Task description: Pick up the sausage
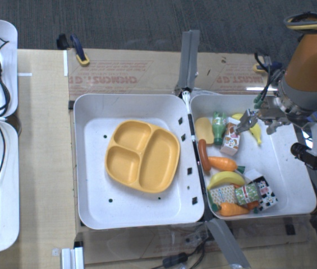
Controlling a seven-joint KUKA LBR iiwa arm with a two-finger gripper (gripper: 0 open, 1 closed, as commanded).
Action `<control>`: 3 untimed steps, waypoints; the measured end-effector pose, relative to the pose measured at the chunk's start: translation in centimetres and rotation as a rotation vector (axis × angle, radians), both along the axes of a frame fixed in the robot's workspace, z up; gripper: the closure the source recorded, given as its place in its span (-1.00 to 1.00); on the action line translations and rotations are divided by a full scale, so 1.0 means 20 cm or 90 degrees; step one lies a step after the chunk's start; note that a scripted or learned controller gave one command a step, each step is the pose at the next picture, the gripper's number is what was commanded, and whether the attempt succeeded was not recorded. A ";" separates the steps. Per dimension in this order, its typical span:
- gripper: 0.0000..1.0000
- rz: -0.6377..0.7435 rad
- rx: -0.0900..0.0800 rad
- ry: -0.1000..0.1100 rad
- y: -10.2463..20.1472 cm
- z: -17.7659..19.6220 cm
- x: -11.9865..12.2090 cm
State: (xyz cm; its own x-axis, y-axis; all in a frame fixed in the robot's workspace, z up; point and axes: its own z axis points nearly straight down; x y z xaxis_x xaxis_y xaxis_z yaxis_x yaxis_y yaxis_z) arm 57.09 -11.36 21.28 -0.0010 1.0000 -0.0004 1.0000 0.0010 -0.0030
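The sausage lies in the right bin against its left wall, long axis running front to back, just above the carrot and below the pale bread slice. The gripper hangs to the sausage's right and farther back, above the banana; whether the jaws are wide or narrow I cannot tell.

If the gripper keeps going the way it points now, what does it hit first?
Probably the small juice carton: the gripper points left and down into the right bin, with the sausage farther along. Depth is hard to judge.
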 end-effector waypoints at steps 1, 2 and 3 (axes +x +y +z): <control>-1.00 -0.050 0.000 0.000 0.07 -0.43 0.09; 1.00 -0.052 0.000 0.001 0.06 -0.39 0.09; -1.00 -0.052 0.000 0.001 0.06 -0.39 0.09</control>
